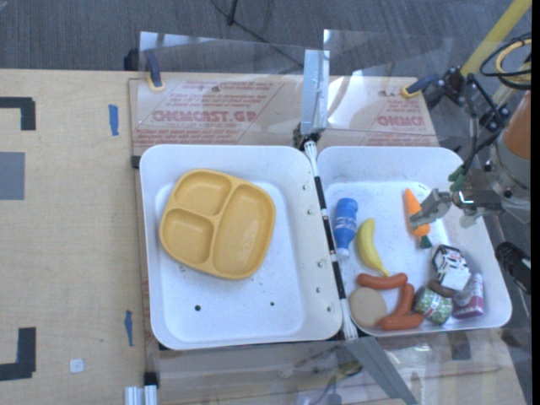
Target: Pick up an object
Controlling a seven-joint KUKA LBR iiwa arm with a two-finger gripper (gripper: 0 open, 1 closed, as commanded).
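I see gripper (430, 209) low over right bin (384, 163), fingers closed around carrot (414, 209) near bin's right side. Banana (369, 245) and blue bottle (345, 224) lie apart, to its left.

Grey carpet (101, 15) runs across the top, a black cable (232, 2) trailing over it. A pale wooden bench (59, 226) spreads left, marked with black tape (21, 112) and blue tape (113, 118). Clear plastic sheets (228, 53) stand behind, over printed cardboard (211, 108).
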